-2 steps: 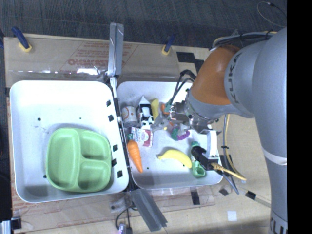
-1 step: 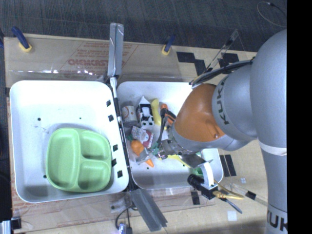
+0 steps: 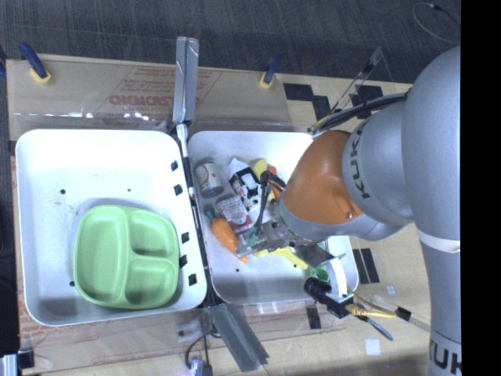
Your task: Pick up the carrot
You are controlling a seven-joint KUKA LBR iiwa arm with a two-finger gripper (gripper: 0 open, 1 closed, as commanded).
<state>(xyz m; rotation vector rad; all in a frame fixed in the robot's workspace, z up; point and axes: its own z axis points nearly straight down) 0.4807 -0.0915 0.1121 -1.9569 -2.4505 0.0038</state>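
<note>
Looming largest, closest to the lens, is the grey arm (image 3: 407,155) with its orange band, bent down over the right bin (image 3: 235,288) — and from up here I cannot tell whether the jaws are released or clenched, the wrist hides them. The gripper (image 3: 262,237) sits low in the clutter, and the carrot (image 3: 225,234) lies just beside it, on the side toward the divider between the bins, flat on the bin floor and apart from the tooling as far as I can see. That's the worry: it looks slightly off to one side, so a closing move may nip air or the crumpled wrappers (image 3: 235,207) just beyond the carrot instead. A small tin can (image 3: 208,177) stands farther from the carrot, toward the bin's far wall, and could get nudged. Across the divider from the carrot, the green sectioned plate (image 3: 125,255) sits in the left bin (image 3: 39,171), well apart, out of harm's way.
</note>
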